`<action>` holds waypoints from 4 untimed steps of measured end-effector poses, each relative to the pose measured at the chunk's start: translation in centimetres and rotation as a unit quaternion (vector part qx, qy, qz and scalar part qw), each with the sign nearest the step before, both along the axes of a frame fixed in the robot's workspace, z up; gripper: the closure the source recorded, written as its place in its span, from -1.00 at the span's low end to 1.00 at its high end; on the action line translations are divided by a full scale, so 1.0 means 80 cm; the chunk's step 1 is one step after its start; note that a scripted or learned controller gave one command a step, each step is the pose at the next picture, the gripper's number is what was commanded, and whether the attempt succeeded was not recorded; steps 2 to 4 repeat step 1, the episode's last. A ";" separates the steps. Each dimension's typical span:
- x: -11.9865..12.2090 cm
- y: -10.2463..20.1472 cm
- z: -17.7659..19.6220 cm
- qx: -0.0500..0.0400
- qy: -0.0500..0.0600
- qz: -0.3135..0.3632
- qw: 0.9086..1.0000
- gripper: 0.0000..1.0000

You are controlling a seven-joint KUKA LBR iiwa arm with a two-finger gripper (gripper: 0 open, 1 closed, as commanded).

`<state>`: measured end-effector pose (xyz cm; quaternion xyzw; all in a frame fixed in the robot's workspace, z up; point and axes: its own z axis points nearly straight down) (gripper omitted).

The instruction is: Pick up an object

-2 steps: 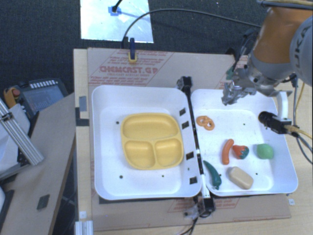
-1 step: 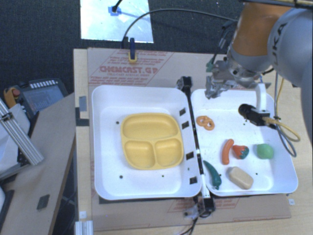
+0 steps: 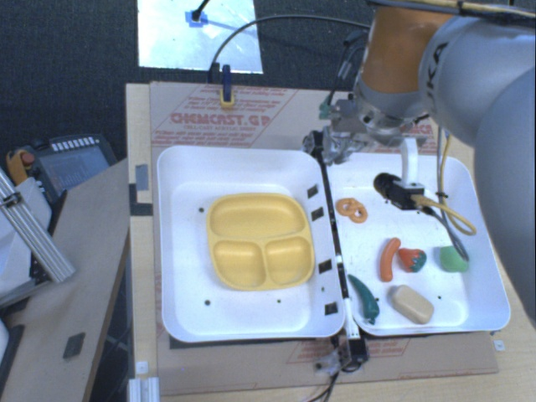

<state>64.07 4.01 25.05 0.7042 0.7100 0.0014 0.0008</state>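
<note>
Presently, whether the fingers are parted or closed cannot be determined; the gripper [image 3: 339, 145] is seen as a cluster of dark and metallic parts at the far edge of the bins, above the divider between them, and nothing is seen held in it. Behind it, the grey arm [image 3: 469, 65] with its orange band enters from the right.

Several loose objects are recorded in the right bin [image 3: 481, 304]. A pretzel [image 3: 353, 210], orange-brown and looped, lies flat near the divider, nearest of all to the gripper but apart from it. An orange hot dog [image 3: 389, 259], slender and slightly tilted, lies near the centre of the bin. Just beside it, on its right, a strawberry [image 3: 411, 260] is noted, red with a green cap. A green rounded piece [image 3: 454, 260] lies further right. A tan bread roll [image 3: 412, 303], oblong, rests towards the near edge. A dark green pepper [image 3: 365, 298], curved and tapering, lies against the divider at the near side.

In the left bin [image 3: 180, 300] a yellow divided plate [image 3: 258, 239] with three compartments is seen lying flat.

A brown cardboard sheet [image 3: 251, 115] with red print is recorded beneath both bins.
</note>
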 end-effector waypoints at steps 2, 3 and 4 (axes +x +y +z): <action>0.004 0.070 -0.020 0.000 0.001 0.000 1.000 1.00; 0.004 0.070 -0.020 0.000 0.001 0.000 1.000 1.00; 0.004 0.070 -0.020 0.000 0.001 0.000 1.000 1.00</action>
